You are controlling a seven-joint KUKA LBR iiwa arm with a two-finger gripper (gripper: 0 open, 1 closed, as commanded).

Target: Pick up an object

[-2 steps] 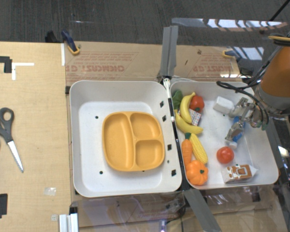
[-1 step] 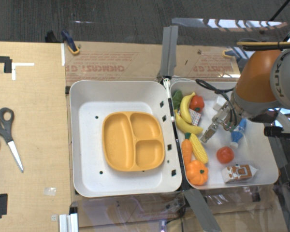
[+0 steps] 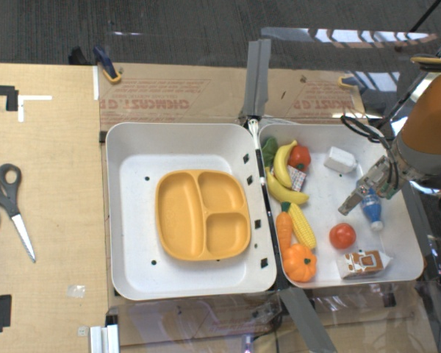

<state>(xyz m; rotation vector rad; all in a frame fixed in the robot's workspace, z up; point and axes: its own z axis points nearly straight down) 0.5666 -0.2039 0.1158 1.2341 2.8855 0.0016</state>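
Note:
The right bin [image 3: 406, 267] holds several toy foods. My gripper [image 3: 359, 197] hangs low over its right side, right next to a small blue bottle [image 3: 372, 212] with a white cap. I cannot tell whether it touches the bottle. A red tomato [image 3: 342, 235] lies just below the gripper and a small brown-and-white carton [image 3: 363, 263] sits near the front. A white block [image 3: 339, 160] is up and left of the gripper. Along the bin's left wall lie yellow bananas [image 3: 279, 173], a second red tomato [image 3: 300, 156], a corn cob [image 3: 302, 225], a carrot [image 3: 284, 231] and an orange pumpkin [image 3: 300, 263].
The left bin [image 3: 125, 197] holds a yellow divided plate [image 3: 203, 214]. Scissors [image 3: 11, 204] lie on the wooden bench at far left. The grey and orange arm [image 3: 426, 131] comes in over the right bin's right wall. Cardboard [image 3: 169, 98] lies behind the bins.

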